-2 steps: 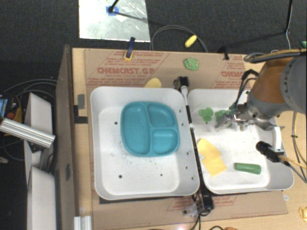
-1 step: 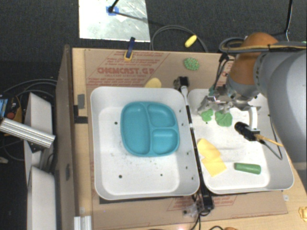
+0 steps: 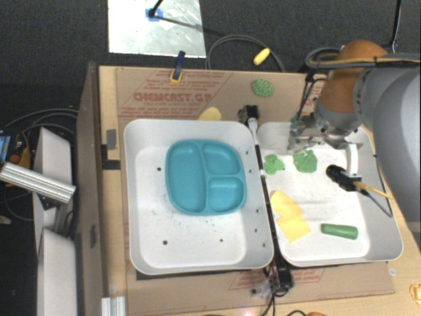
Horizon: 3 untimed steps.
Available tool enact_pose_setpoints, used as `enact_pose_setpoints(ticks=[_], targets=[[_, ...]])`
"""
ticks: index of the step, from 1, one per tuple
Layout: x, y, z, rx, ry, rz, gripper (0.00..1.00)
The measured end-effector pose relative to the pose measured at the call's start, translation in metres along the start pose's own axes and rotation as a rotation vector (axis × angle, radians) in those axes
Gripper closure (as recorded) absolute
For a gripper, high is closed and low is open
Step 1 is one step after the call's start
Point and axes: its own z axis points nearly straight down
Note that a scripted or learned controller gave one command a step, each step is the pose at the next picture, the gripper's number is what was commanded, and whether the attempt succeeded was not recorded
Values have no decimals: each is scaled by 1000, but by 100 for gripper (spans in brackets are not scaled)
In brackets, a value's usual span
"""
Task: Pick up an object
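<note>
Gripper (image 3: 304, 137) at right bin's (image 3: 317, 197) far end.
You see it just beside a green leafy piece (image 3: 305, 161); open or closed, you cannot tell.

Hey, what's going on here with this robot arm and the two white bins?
The grey arm reaches in from the right, with its pincer at the far end of the right bin, just beside a green leafy piece. Whether it has hold of anything is unclear. That bin also has a second leafy piece, yellow pieces and a green cylinder. The left bin holds a blue divided plate.
</note>
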Motion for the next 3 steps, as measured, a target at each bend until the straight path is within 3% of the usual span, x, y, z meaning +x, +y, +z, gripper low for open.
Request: enact_pose_setpoints(ticks=[1, 2, 3], targets=[[-38, 13, -95, -1, -3, 7, 100], [-36, 11, -89, 7, 0, 3, 0], [-51, -26, 20, 16, 3, 7, 0]])
